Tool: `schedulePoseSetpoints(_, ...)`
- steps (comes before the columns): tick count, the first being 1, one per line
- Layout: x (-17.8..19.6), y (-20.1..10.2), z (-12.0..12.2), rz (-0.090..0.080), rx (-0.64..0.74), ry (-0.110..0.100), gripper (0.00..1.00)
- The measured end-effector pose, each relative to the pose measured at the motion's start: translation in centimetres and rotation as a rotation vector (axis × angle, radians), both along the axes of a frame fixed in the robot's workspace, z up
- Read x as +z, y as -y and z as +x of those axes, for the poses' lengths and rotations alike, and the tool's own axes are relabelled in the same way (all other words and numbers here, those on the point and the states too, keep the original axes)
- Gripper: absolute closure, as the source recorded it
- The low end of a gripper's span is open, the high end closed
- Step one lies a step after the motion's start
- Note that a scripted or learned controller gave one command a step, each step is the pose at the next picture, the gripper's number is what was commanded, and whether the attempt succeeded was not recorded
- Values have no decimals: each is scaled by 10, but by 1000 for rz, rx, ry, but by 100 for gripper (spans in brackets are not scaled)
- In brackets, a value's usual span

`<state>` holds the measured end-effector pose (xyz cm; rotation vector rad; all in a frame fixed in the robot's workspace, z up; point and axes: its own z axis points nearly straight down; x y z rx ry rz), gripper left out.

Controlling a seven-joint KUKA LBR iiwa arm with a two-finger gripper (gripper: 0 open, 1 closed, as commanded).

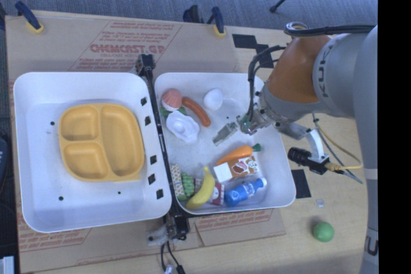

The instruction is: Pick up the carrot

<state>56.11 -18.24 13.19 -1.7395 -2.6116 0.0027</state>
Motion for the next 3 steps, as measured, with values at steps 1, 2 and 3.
schedulePoseSetpoints(1, -40, -16, -27, 1, 435, 1, 0)
schedulePoseSetpoints(2, -30, -16, -26, 1, 439, 1, 100)
schedulePoseSetpoints(3, 72, -23, 39, -2, 130, 3, 100)
